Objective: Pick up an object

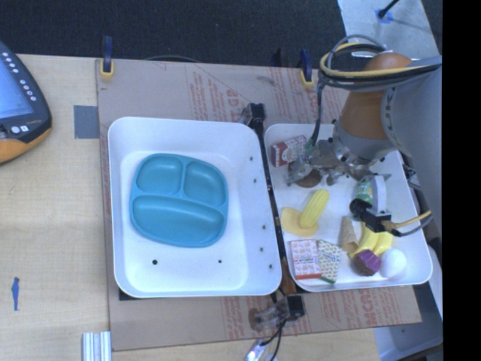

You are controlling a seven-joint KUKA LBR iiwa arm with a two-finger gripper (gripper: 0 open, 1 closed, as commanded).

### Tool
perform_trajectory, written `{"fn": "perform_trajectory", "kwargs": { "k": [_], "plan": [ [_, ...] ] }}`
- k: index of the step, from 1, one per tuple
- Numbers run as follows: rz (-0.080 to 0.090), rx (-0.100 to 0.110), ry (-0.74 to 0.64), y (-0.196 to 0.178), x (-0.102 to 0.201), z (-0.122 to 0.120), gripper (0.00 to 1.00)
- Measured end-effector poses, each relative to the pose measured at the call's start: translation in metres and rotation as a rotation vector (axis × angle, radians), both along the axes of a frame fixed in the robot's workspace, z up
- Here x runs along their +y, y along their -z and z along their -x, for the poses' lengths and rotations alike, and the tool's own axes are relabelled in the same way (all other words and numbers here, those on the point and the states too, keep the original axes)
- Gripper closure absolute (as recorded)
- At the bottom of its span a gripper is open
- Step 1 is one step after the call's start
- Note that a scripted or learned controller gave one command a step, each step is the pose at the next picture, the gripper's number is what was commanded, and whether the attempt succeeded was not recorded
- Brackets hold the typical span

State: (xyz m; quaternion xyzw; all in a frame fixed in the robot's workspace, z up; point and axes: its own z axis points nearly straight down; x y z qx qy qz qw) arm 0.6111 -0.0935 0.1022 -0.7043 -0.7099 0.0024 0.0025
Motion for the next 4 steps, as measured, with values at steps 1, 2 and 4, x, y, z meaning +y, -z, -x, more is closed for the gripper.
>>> {"fn": "perform_trajectory", "kwargs": {
  "k": [1,2,4],
  "plan": [
    [-0.001,0.003,0.005,0.012,-0.002,0.057,0.00],
    [0.000,-0.008,0.003,0.010,-0.003,0.004,0.00],
    [0.000,-0.006,0.003,0.010,-0.001,0.021,0.00]
  ]
}}
